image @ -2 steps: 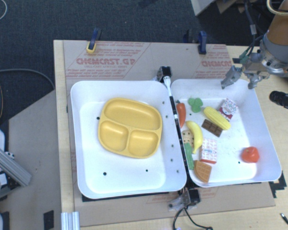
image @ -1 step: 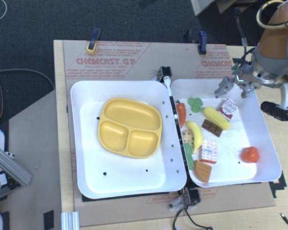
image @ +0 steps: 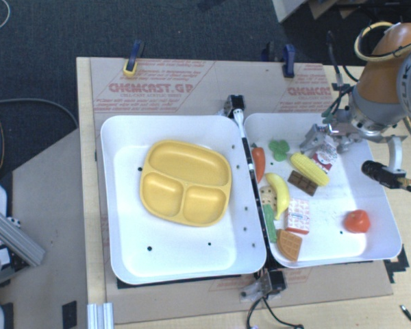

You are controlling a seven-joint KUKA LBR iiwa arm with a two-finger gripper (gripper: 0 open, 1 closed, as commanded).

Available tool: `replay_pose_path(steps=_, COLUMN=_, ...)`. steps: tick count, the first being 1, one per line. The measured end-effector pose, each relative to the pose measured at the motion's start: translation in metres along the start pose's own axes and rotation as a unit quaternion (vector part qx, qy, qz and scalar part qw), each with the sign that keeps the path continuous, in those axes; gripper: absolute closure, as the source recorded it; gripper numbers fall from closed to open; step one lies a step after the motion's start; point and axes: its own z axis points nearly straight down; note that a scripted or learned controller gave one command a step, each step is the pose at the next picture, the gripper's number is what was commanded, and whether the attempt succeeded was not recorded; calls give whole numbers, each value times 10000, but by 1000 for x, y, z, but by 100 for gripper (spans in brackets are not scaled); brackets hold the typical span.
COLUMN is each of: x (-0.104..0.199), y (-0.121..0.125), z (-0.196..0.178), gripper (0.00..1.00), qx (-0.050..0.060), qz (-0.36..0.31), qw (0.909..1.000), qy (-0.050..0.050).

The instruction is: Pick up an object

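My gripper [image: 325,142] hangs over the far part of the right bin [image: 377,242], open, its grey fingers [image: 307,142] spread apart. Just in front of it lies a small red and white packet [image: 325,159], and I cannot tell if the fingers touch it. A yellow corn cob [image: 309,169] lies beside the packet, with a brown chocolate bar [image: 303,182] in front of it. Further left are a green piece [image: 279,149], a carrot [image: 259,162] and a banana [image: 281,193].
The right bin also holds a milk carton [image: 298,216], a green cucumber [image: 269,223], a waffle [image: 290,245], a cookie [image: 266,196] and a red tomato [image: 357,221]. A yellow divided plate [image: 185,182] sits in the left bin [image: 123,238].
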Motion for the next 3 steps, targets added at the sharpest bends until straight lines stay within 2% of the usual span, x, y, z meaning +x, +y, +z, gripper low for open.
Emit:
replay_pose_path(steps=1, x=0, y=2, z=38, gripper=0, qx=-50, qz=-8, qw=10000, qy=-22)
replay_pose_path(steps=2, x=-2, y=5, z=23, gripper=100, qx=-106, qz=-8, qw=9999, qy=-53)
replay_pose_path(steps=3, x=-2, y=2, z=-42, gripper=100, qx=-76, qz=-5, qw=10000, qy=-23)
